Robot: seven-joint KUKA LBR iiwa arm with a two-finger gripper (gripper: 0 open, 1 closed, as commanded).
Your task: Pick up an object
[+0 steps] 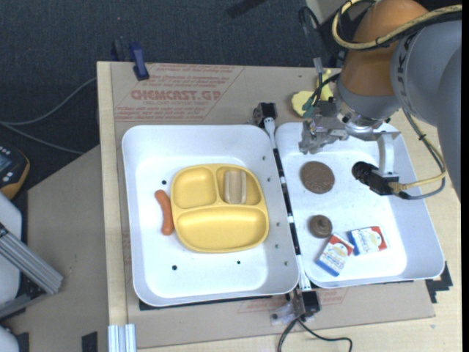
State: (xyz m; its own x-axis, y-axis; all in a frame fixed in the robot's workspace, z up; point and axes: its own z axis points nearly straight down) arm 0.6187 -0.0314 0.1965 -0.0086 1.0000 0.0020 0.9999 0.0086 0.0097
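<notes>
My gripper (pixel 314 139) hangs over the far left part of the right bin (pixel 418 259), just behind a large round brown cookie (pixel 318 177). Nothing shows between it and the cookie. Nearer the front lie a smaller brown round piece (pixel 320 226) and two small packets, a blue and white one (pixel 335 256) and a red and white one (pixel 366 240). The left bin (pixel 143 160) bears a yellow divided tray (pixel 216 229) with a tan bread-like piece (pixel 234 186) in its far right compartment. An orange sausage (pixel 165 211) lies just left of the tray.
A yellow thing (pixel 300 102) sits on the bench behind the right bin, partly hidden by the wrist. A blue clamp (pixel 137 61) stands at the board's far left corner. The ridge between the bins (pixel 282 189) runs just left of the cookie.
</notes>
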